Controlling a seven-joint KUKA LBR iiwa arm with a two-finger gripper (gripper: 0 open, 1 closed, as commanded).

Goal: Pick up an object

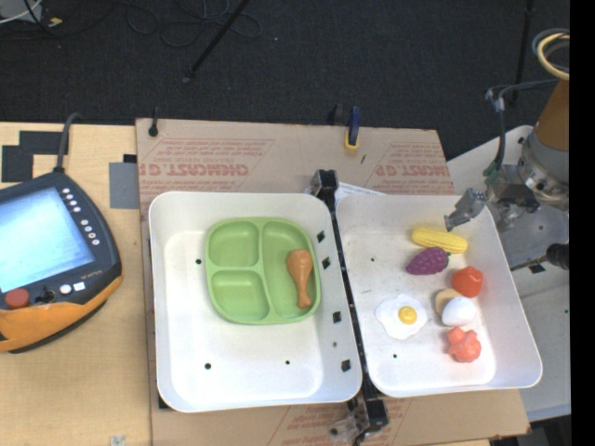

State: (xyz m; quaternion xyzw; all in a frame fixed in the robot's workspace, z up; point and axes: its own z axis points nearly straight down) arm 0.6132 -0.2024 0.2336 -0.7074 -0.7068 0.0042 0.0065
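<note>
Well, the tool (462,214) (grip state unreadable) hovers near the corn (440,240).

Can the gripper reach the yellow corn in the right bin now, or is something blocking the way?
Probably yes. The gripper hangs just right of the yellow corn, with bare bin floor between them. The purple grapes touch only its lower side.

A green tray (244,291) bears a tan drumstick (301,275); nearby lie yellow corn (439,240), purple grapes (427,261), red tomato (468,281).
</note>
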